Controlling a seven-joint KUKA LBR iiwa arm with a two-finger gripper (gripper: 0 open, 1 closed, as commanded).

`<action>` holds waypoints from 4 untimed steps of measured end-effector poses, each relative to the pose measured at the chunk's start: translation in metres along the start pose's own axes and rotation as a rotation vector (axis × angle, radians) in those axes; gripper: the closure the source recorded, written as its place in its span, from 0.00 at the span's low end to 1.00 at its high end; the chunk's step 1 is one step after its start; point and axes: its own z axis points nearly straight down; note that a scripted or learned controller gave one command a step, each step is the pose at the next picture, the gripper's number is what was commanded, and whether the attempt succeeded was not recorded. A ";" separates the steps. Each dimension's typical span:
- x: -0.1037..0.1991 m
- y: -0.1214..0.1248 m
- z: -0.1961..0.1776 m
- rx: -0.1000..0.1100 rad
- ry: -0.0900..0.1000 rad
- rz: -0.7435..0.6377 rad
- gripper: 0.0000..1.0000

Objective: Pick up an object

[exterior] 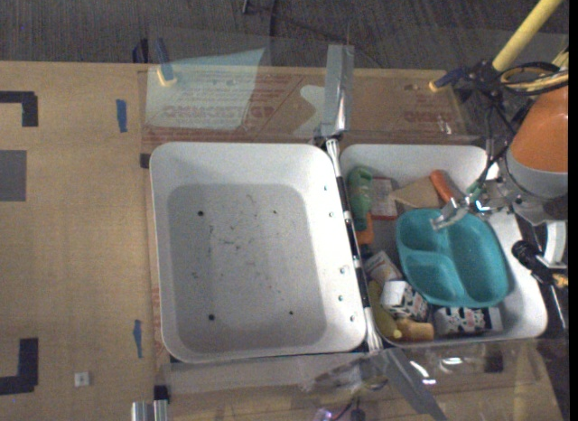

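Camera view, read left to right.

Left bin: shallow, white, floor scuffed and speckled, holding no object.

Divider rim between the bins, then the right bin, which holds all the stock. Along its left wall: a green item, an orange piece below it, a small cup, and a yellow banana-shaped toy at the near edge. Further right: a printed carton lying flat, and a tan card piece near the far wall.

Teal divided tray: the largest item, tilted, resting on the clutter. Judged rigid moulded plastic, light, smooth and rather slippery; not fragile. Flat faces offer nothing to pinch, so the raised rim or the inner partition looks the sound place to take hold.

Gripper: at the tray's far-left rim, low over the bin, the grey arm with its orange band entering from the right. Whether the pincer is open, closed or gripping the rim cannot be told at this size; no hold is confirmed.
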 end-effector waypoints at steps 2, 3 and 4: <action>-0.010 0.075 -0.001 0.029 0.023 -0.005 1.00; -0.009 0.077 -0.002 0.021 0.023 -0.005 0.00; 0.002 0.058 -0.012 0.006 0.004 -0.134 0.00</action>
